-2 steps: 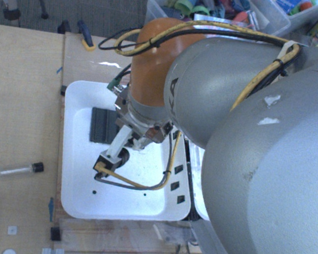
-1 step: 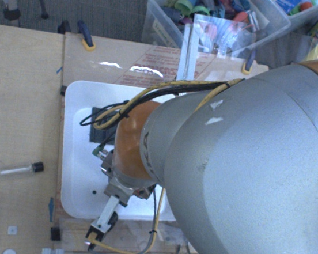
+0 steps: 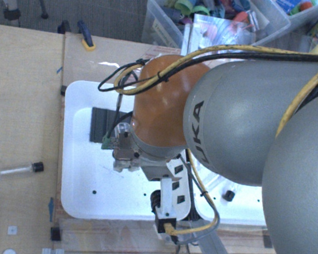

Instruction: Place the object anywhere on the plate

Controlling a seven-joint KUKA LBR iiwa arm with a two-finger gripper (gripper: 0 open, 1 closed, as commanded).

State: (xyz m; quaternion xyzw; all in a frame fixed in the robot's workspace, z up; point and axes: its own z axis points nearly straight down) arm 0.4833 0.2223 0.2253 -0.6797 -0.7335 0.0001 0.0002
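One dark rectangle [image 3: 102,124] is lying flat in the left bin [image 3: 74,194], toward the desk's [image 3: 16,105] far-left part. I am taking it for the task's piece, though I am unable to say whether it is the object or the plate. The gripper [image 3: 119,158] is hanging just beside its right edge, low over the bin floor, with the arm's orange band [image 3: 159,106] looming above. I judge the wrist is pointing straight down so that it can come at the flat piece from the top. Whether the gripper is open or closed, or carrying anything, I cannot tell, as the wrist housing is masking it.

I am reading "KUKA" in dark letters [image 3: 196,128] running down the grey arm casing, and no other writing is coming through clearly. A yellow cable [image 3: 233,48] is looping along the arm, slack enough, I think, to follow the joints. A small black bit [image 3: 228,195] is sitting in the right bin [image 3: 243,213]. Outside the bins, a white tube with a black cap [image 3: 21,169] is lying near the desk's left edge. A blue clamp [image 3: 87,38] is sitting at the far edge, and a tub of coloured toys [image 3: 221,7] is standing beyond it.
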